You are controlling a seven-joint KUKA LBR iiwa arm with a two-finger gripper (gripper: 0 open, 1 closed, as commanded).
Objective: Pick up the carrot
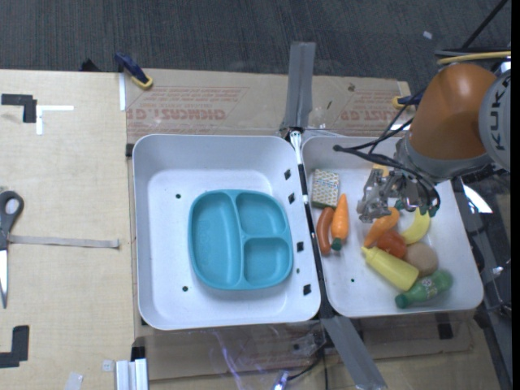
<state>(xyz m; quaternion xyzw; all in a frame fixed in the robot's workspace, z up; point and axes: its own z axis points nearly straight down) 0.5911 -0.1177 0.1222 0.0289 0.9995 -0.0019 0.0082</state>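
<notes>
The orange carrot (340,218) lies in the right bin (349,287) close to its left wall, pointed end toward the back. It rests against a red sausage (325,231). My gripper (376,204) hangs over the middle of the right bin, a short way right of the carrot and apart from it. It is directly above another orange toy (380,229). The arm's orange band (455,112) rises behind it at the right.
Around the gripper lie a banana (418,227), a red tomato (392,244), a yellow bottle (391,268), a tan ball (422,258) and a green bottle (423,289). A checkered block (326,187) sits behind the carrot. The left bin (154,218) holds a teal divided plate (240,239).
</notes>
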